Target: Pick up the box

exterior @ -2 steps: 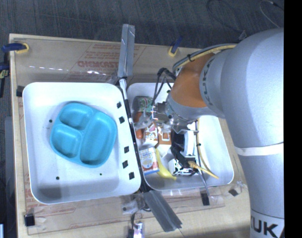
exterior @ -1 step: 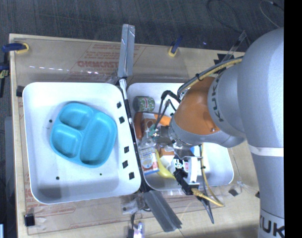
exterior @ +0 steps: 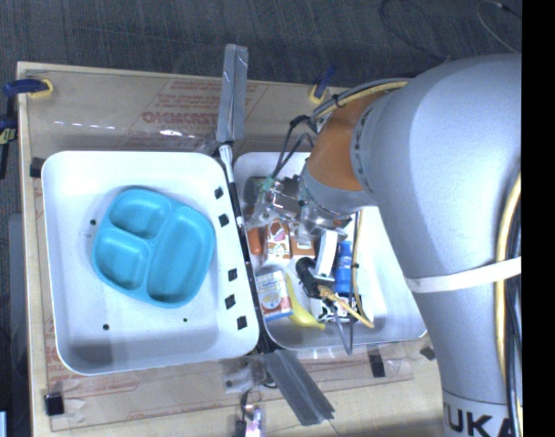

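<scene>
Camera view, looking down at a slant on both bins. Much of the right bin (exterior: 391,321) hidden under the grey arm (exterior: 441,180), which comes in from the right and covers the bin's far and right-hand parts. Orange band (exterior: 332,157) on show above the wrist, tangled about with dark cables. Gripper (exterior: 276,203) low over the clutter at the right bin's upper left, close to the wall between the bins. Too small and too mixed in with the things below to make out its state: cannot tell whether spread, pressed together or pinching anything. Nothing seen held.

Box (exterior: 271,293) lying in the right bin's near-left part, just beside the dividing wall, nearer the camera than the gripper and apart from it. Small, mostly white, with a reddish patch on its face and a blue strip at its near end; printing too blurred to read. Tilted a little, long side roughly along the wall.

Just beside the box, a yellow banana (exterior: 301,313). Between box and gripper, orange-red packets (exterior: 277,240), edges hard to separate. Further right, a blue object (exterior: 343,267) partly under the arm, shape unclear.

In the left bin (exterior: 68,180), a blue divided plate (exterior: 155,244), fully visible, well apart from the gripper.
</scene>
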You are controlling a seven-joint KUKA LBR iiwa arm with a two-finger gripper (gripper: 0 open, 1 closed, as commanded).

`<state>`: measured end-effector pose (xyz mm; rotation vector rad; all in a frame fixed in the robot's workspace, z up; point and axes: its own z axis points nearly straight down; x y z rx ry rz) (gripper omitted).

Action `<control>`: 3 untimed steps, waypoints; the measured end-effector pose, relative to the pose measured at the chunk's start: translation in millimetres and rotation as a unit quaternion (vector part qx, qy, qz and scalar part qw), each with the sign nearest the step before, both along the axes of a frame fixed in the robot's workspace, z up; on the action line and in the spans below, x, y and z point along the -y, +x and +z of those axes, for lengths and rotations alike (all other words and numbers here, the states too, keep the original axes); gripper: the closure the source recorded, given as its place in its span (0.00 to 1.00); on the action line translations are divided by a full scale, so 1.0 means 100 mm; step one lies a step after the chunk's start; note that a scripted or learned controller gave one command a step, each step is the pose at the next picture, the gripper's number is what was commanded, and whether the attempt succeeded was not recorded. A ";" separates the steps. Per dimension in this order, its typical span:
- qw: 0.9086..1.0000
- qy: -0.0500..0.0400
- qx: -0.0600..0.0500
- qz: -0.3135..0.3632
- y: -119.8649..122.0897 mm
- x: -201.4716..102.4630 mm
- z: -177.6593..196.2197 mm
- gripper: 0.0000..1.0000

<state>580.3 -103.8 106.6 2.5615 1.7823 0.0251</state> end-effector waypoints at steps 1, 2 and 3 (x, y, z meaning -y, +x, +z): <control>1.000 -0.001 0.000 0.002 0.00 0.01 0.11 1.00; 1.000 0.003 -0.007 -0.018 0.42 0.05 -0.06 1.00; 0.990 0.007 -0.015 -0.142 -0.25 -0.29 1.14 1.00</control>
